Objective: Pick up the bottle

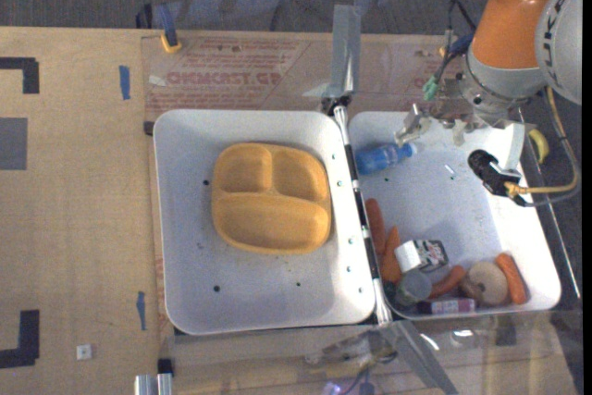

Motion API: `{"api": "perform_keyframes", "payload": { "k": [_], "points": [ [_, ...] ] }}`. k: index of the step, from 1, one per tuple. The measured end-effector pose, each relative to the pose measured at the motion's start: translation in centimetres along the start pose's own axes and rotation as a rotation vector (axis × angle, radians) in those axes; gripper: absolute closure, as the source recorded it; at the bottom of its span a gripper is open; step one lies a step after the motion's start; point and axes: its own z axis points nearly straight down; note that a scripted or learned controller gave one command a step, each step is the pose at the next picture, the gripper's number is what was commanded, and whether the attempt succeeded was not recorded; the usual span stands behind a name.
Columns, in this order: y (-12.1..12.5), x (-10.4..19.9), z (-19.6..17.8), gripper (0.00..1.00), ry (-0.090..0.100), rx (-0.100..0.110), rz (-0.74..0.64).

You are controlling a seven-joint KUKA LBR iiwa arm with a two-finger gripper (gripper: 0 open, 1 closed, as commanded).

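Bench with two shallow white bins lying side by side

- Left bin (176,227): holding a yellow divided tray (271,197) with three compartments, sitting upside up near the bin's centre
- Right bin (462,208): holding the loose items listed below
- Blue bottle (381,156): lying on its side at the upper left of the right bin, close against the wall shared with the left bin, its pale cap end pointing right toward the gripper
- Gripper (410,127): hanging over the upper part of the right bin, just above and right of the bottle's cap end; nothing is sitting between its fingers; how wide the fingers are standing cannot be told
- Arm: reaching in from the right, its orange band (513,14) showing above the wrist
- Carrots (381,240): lying along the right bin's left wall, below the bottle
- Small white carton (421,253): resting beside the carrots
- Brown round lump (487,282) and one more carrot (511,277): sitting in the lower right corner
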Motion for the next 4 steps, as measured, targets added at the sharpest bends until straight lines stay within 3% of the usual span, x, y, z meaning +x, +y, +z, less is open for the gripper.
{"api": "perform_keyframes", "payload": {
  "k": [1, 2, 3, 4],
  "points": [
    [-2.4, -0.1, 11.2, 0.0, 0.0, -0.004, 0.146],
    [-6.5, -0.7, 7.4, 0.0, 0.001, 0.002, 0.193],
    [2.1, -1.2, 10.2, 0.0, -0.003, 0.055, 0.184],
    [2.1, -0.7, 9.7, 1.0, 0.0, 0.051, 0.182]
  ]
}}
